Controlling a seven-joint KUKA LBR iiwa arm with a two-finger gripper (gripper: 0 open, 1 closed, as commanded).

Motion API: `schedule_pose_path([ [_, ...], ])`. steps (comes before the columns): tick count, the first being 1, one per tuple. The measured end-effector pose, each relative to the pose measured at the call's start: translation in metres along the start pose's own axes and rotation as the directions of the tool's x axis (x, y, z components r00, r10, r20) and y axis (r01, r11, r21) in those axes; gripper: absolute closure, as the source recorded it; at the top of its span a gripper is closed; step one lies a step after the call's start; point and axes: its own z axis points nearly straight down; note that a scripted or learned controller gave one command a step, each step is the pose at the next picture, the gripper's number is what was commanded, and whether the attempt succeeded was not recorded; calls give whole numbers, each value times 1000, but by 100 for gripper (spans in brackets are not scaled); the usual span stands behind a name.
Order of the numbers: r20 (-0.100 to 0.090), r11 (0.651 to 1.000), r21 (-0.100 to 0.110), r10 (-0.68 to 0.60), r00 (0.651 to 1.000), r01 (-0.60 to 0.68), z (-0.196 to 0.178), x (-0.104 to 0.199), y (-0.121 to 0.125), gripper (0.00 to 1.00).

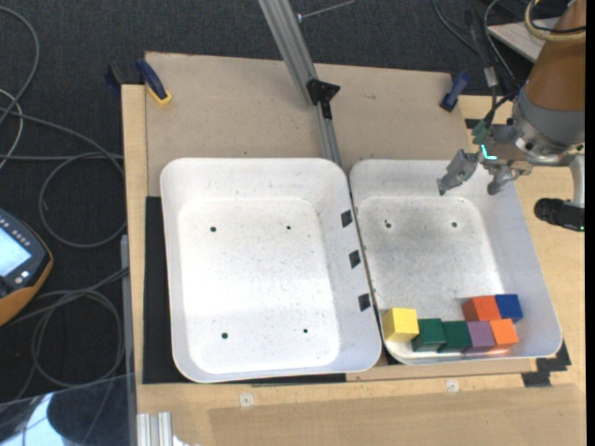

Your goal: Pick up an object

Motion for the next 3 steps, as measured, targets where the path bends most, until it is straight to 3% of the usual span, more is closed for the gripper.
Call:
schedule_pose_path([
  [1,1,1000,-4,-1,1000,1,-3,0,1,0],
  [3,1,1000,2,1,1000,-1,101,1,-9,0],
])
